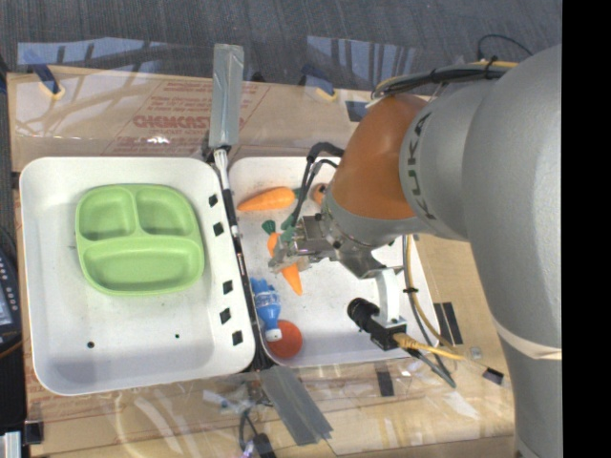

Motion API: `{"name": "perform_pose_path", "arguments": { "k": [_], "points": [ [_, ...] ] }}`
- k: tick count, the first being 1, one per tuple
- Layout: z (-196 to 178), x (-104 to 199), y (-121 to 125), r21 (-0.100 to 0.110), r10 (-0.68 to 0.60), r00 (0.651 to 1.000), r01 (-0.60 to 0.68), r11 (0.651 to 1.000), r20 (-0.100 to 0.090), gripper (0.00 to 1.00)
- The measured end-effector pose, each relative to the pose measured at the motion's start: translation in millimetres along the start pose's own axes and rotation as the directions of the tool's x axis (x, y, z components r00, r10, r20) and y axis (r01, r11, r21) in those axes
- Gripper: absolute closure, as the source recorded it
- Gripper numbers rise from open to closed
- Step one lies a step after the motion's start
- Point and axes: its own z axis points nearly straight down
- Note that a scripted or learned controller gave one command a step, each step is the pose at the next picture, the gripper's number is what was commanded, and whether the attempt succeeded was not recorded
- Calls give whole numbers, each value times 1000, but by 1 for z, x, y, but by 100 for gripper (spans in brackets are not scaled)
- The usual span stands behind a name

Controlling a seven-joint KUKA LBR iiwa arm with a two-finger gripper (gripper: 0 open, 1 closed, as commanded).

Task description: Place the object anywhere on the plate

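A small orange carrot [289,277] lies in the right bin [329,337], just below my gripper [298,246]; I cannot tell how the gripper is set. The green plate [139,238] sits well to the gripper's left, in the left bin [57,332]. Both bins rest on a cardboard-covered bench [143,113] above grey carpet [143,8]. I count two carrots, the larger [266,198] just above the gripper, and one red ball [285,338] below.

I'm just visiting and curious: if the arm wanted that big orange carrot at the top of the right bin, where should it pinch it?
Probably across the thick middle of the carrot, coming straight down from above. It lies flat, pointing left to right, so fingers closing across its narrow width should fit. The green end sits close under the gripper.
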Motion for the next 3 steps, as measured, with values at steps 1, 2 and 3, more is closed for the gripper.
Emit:
{"name": "perform_pose_path", "arguments": {
  "k": [1, 2, 3],
  "points": [
    [-43, -18, 1, -1, -12, 1000, 12, 1000, 0, 100],
    [-10, 84, 29, 4, -210, 978, 210, 978, 0, 100],
    [-10, 84, 29, 3, -209, 978, 209, 978, 0, 0]
  ]
}}
